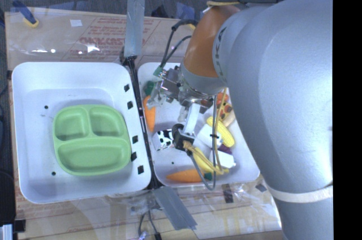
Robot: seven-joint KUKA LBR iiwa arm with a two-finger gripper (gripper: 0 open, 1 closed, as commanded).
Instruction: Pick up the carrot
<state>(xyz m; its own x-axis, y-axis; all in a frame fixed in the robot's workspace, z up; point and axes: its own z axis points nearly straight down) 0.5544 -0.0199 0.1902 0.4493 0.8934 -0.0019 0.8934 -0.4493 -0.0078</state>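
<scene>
We see the arm coming in from the right and covering most of the right bin. The gripper sits low over that bin's upper-left part. We can't tell from this angle whether the fingers are apart or together, and we see nothing between them.

The carrot is in the right bin. It lies along the left wall with its green end toward the far side, just beside the gripper and slightly to its left. We can't tell whether they touch.

Also in the right bin:
- another orange tapered piece lying along the near wall, well apart from the gripper
- a black-and-white toy near the middle, below the carrot's tip
- a yellow corn cob on the right side, partly under the arm
- something purple just beside the corn, too hidden to identify

The left bin holds a green divided plate, flat and roughly centred.

A grey strip runs up from the seam between the bins across the tabletop, which is covered in clear plastic.
</scene>
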